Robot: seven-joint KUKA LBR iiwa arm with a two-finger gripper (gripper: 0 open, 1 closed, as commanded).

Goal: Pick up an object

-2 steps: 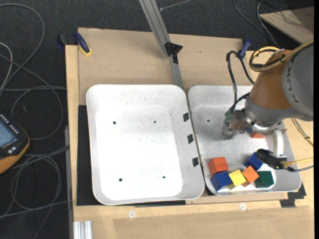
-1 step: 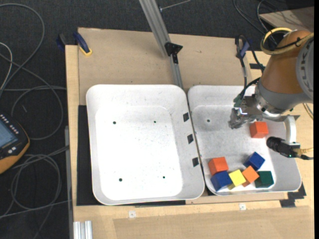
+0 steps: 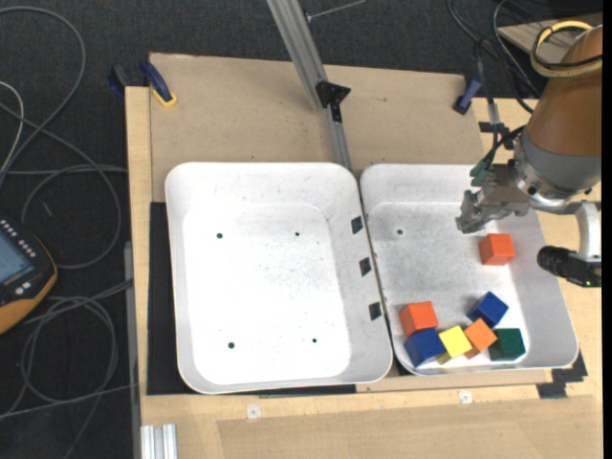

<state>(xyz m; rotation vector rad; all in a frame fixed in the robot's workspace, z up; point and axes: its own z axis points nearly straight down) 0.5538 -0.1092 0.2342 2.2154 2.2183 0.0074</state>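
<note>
Blocks for the pick lie in the right bin: a lone orange block mid-bin, and a near-corner cluster of orange cube, blue cube, yellow block, small orange block, second blue block and green block. Gripper hangs just beyond the lone orange block, nothing visibly held; how far open it is, cannot tell. Best bet, in my judgement: take the lone block, centre over it, descend straight, and avoid the crowded cluster.
</note>
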